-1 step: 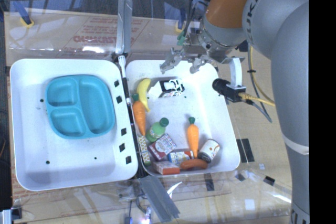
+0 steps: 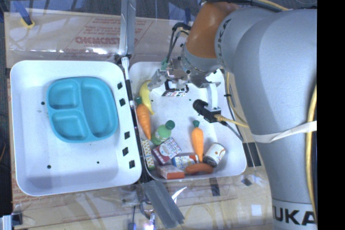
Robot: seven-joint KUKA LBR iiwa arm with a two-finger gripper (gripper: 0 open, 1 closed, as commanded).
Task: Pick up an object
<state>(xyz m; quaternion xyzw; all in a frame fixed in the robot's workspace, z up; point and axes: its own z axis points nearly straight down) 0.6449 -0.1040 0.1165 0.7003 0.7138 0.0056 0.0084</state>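
Although the gripper (image 2: 171,79) hangs over the far end of the right bin (image 2: 235,165), whether its jaws are open or closed cannot be told, and nothing visibly sits between them. Just left of the jaws lies a curved, smooth banana (image 2: 145,95); nearer the camera, a tapered carrot (image 2: 198,140), a green bottle (image 2: 161,132) and glossy packets crowd together, likely dumped as pick candidates. Well left, a blue plastic divided plate (image 2: 82,108) rests alone.
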